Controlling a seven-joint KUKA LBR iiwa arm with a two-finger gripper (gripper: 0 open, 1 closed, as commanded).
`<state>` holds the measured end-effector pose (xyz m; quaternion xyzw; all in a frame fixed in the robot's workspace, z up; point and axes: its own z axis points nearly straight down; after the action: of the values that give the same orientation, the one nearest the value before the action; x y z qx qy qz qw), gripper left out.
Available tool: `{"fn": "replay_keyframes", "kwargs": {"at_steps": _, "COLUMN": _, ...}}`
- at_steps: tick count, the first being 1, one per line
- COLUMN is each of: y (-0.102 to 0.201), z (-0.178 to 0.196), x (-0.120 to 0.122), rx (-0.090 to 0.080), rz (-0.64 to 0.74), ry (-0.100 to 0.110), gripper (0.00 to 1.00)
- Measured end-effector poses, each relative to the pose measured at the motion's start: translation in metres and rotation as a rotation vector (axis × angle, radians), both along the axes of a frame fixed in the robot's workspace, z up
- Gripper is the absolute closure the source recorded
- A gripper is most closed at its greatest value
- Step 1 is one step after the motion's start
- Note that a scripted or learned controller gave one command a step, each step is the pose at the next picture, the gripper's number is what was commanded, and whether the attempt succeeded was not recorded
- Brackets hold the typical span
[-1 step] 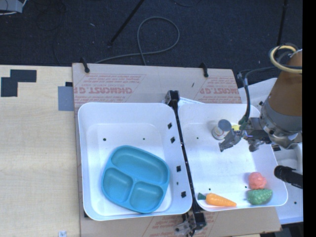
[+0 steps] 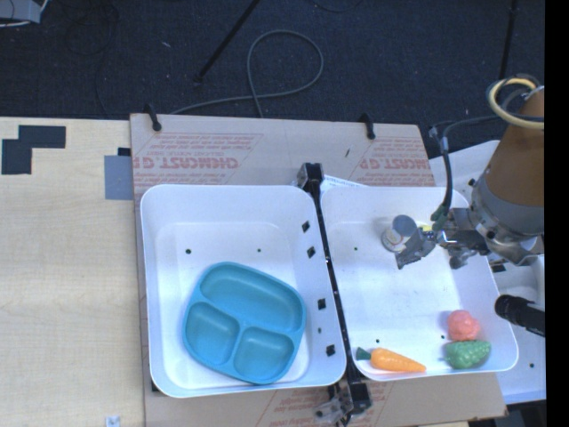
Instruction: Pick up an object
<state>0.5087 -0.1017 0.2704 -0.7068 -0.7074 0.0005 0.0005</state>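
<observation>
The arm comes in from the right, orange band over grey, and its hand (image 2: 411, 249) hangs over the upper middle of the right bin (image 2: 373, 327). How far that hand is open cannot be told from this slanted view; the dark mechanism blurs together, and nothing can be made out in its grip. A small round grey shape sits just left of it, and whether that is part of the tool or a loose item is unclear.

The candidates lie well apart from the hand, down in the near right corner of that bin. There's a carrot (image 2: 397, 360), orange with a green stub, lying flat along the front wall. Beside it to the right, a pink ball (image 2: 462, 325) sits just above a green leafy vegetable (image 2: 467, 354), the two touching or nearly so. Over in the left bin (image 2: 169, 238), a blue divided plate (image 2: 244, 322) lies flat, wide and shallow.

The step in hand looks like the approach, with no target yet reached. The carrot seems the cleanest pick, since it lies alone with bare floor around it. Doing this well would mean travelling toward that front corner, lining the closing direction across the carrot's narrow body, and descending straight. The risk is the bin wall close behind it, which could foul one side. The pink and green pair are crowded, so a try there could nudge one away.
</observation>
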Motion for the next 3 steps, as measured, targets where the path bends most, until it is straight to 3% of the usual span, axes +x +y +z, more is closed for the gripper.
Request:
{"fn": "replay_keyframes", "kwargs": {"at_steps": 1, "y": 0.008, "z": -0.062, "x": -0.004, "rx": 0.003, "rz": 0.0, "ry": 0.009, "gripper": 0.0}}
{"fn": "replay_keyframes", "kwargs": {"at_steps": 3, "y": 0.016, "z": -0.179, "x": -0.008, "rx": 0.003, "rz": -0.001, "ry": 0.009, "gripper": 0.0}}
